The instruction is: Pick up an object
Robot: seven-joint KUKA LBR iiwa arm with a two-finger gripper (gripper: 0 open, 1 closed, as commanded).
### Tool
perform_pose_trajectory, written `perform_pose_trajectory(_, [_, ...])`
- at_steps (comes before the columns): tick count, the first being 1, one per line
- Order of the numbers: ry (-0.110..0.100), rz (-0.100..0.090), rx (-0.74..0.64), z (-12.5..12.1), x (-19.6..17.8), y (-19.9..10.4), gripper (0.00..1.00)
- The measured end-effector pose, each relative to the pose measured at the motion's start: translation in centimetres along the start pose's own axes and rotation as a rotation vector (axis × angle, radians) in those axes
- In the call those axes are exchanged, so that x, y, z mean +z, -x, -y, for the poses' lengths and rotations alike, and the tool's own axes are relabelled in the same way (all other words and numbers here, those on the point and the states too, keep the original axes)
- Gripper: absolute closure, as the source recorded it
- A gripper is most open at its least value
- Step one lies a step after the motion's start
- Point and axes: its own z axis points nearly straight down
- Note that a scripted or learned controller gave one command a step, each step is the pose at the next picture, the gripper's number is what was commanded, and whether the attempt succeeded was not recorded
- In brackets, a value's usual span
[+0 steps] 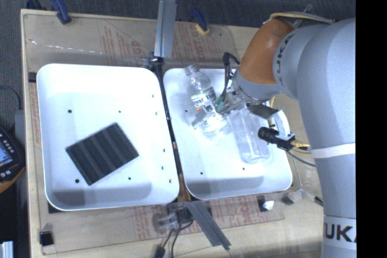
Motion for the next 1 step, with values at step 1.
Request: perform_pose_trajectory(1, [0.021, 0.015, -0.012, -1.99, -6.11, -2.76, 1.00])
